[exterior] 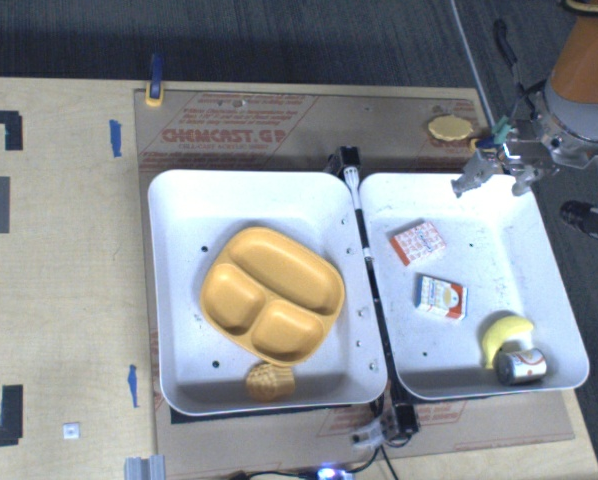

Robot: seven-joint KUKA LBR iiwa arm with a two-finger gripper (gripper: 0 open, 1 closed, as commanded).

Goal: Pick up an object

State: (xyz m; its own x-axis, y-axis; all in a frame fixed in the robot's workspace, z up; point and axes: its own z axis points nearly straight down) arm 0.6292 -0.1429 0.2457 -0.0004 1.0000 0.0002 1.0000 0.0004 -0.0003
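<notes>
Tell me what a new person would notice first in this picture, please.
The big yellow tray with three compartments in the left bin draws the eye first, with a small tan object at its near edge. In the right bin lie two small cartons, a banana and a can. The pincer hangs over that bin's far right corner.

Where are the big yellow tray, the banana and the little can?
yellow tray [271,291]: camera view, its middle ridge.
banana [503,334]: camera view, its curved middle.
can [522,366]: camera view, its silver side.
</notes>
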